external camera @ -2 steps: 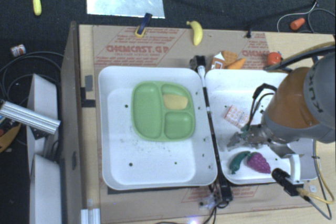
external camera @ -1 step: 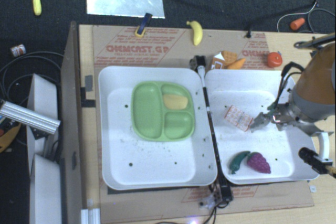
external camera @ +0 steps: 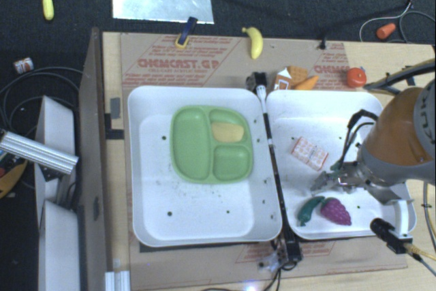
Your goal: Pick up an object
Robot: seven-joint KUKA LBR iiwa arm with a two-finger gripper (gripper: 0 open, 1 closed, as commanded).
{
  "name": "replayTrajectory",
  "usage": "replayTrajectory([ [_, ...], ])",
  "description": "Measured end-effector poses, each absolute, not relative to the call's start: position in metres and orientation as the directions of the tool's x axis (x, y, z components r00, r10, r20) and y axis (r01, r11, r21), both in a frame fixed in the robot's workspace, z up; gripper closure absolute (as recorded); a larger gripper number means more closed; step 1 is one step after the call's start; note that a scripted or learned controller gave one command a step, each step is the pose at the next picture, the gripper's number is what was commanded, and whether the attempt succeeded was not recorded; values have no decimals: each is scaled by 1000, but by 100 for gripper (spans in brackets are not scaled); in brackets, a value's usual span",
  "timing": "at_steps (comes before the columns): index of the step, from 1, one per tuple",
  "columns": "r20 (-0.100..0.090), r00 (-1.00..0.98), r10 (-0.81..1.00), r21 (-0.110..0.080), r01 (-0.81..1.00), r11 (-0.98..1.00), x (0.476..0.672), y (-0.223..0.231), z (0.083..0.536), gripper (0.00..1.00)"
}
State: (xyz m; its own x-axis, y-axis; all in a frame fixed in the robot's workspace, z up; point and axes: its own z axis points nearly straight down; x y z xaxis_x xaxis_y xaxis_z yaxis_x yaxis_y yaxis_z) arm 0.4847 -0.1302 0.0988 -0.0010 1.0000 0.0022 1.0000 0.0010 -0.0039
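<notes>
A: Your gripper hangs low in the right bin, fingers spread, pinching nothing.

B: So which step are you on?

A: The approach, I'd judge. The purple grapes and green pepper lie just below the tips; the pink wafer sits just above.

B: And next?

A: Probably you lower over the grapes, then press shut.

Green tray — purple grapes, white bins
</notes>
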Motion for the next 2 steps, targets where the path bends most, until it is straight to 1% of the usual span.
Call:
replayTrajectory([
  [1,-6,-7,1000,17,1000,8,583,-155,199,0],
  [2,-1,-5,1000,3,1000,5,577,-154,193,0],
])
